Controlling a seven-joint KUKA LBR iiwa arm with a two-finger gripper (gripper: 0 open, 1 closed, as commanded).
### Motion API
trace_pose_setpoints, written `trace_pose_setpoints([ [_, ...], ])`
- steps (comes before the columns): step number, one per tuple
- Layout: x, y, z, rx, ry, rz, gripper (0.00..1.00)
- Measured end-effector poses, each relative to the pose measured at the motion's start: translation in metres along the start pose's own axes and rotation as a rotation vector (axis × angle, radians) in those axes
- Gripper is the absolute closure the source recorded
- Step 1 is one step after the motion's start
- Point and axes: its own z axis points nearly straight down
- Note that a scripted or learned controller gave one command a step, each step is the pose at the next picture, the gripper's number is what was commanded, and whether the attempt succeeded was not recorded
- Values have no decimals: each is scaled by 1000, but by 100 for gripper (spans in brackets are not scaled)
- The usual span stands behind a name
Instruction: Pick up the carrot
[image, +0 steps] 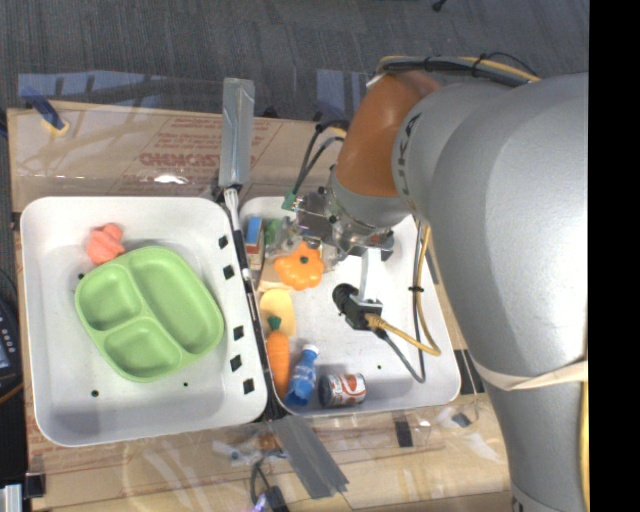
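The carrot (277, 362) is orange with a green top. It lies along the left wall of the right bin (400, 340), near the front, pointing toward the front edge. My gripper (298, 236) hangs at the back of that bin, well behind the carrot and just above a small orange pumpkin (299, 270). Nothing shows of the carrot being held; it rests on the bin floor, with a blue-capped bottle (303, 375) right beside it.
A yellow fruit (279, 309) lies between pumpkin and carrot. A red-and-white can (345, 389) sits at the front, and a blue item (253, 233) at the back left corner. The left bin (60, 400) holds a green divided plate (148, 312) and a pink toy (104, 242).
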Motion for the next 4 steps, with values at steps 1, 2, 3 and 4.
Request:
trace_pose_setpoints([
  [1, 1, -1, -9, 4, -1, -7, 100],
  [2, -41, 33, 45, -1, 0, 141, 100],
  [3, 16, 31, -1, -4, 2, 658, 100],
  [4, 0, 25, -26, -1, 1, 312, 100],
])
